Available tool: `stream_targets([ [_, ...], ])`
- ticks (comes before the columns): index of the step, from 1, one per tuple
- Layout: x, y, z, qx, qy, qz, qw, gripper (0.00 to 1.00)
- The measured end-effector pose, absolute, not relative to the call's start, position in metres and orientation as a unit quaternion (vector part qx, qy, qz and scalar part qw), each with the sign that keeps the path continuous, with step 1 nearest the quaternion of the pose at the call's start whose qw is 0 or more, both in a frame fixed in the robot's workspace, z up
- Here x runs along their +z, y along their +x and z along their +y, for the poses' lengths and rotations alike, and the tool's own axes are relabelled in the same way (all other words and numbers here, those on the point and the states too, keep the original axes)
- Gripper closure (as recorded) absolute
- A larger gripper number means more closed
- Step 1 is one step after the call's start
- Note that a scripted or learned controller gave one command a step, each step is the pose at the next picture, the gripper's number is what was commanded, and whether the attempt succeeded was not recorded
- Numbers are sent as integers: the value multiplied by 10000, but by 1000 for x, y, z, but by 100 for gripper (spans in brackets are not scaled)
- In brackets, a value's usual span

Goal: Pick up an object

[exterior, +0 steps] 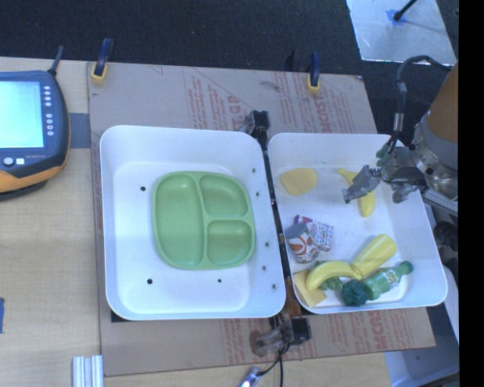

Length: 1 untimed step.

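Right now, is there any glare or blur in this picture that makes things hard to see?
Camera view: bright light washes out the right bin floor and the pendant screen; the gripper is soft and blurred, while the green tray reads clearly.

Bright, even overhead light; white bins [185,143] glare slightly, shadows soft, focus mildly soft throughout.

**Colours and patterns on the bench**

Left bin [113,216]: white. Divided tray [202,218]: pale green. Right bin [423,240]: white. Banana [327,274]: yellow. Bottle [385,279]: green. Squeeze bottle [373,252]: yellow. Flat chip-shaped piece [298,181]: yellow. Crumpled packet [308,239]: white, red and blue print. Pendant [20,131]: orange and grey.
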<state>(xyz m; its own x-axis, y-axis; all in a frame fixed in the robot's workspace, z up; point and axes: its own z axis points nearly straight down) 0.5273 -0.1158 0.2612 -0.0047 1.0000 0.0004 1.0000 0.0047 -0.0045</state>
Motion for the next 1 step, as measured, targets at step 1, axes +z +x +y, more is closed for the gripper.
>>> stream_targets([
  [1, 203, 538, -162, 25, -7056, -7086, 18, 0],
])
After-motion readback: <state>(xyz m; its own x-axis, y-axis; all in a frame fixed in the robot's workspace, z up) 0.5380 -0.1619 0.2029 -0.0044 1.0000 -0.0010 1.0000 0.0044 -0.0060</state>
